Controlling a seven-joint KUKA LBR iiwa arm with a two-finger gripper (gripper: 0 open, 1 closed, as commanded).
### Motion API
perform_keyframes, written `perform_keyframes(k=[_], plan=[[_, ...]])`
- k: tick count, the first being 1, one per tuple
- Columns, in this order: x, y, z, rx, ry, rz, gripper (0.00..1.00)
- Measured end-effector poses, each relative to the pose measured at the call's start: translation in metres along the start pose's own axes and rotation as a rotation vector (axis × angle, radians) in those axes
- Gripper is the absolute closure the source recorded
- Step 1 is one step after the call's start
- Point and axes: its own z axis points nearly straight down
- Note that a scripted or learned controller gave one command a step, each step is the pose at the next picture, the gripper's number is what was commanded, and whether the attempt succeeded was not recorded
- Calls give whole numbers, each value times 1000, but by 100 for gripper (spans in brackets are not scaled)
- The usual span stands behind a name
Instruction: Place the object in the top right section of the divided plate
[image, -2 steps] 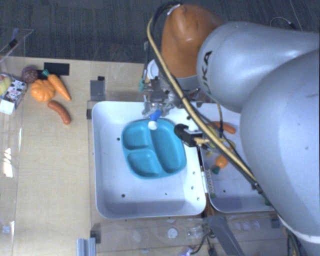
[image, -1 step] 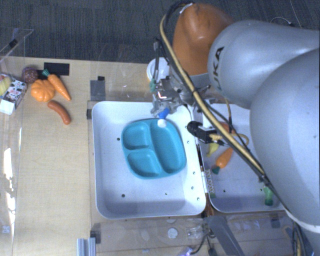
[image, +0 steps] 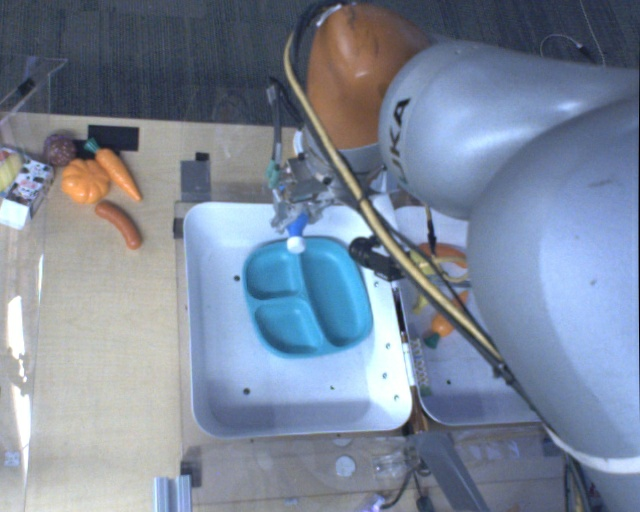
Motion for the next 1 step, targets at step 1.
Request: perform_keyframes(k=[1], plan=[[0, 0, 0, 0, 0, 0, 0]])
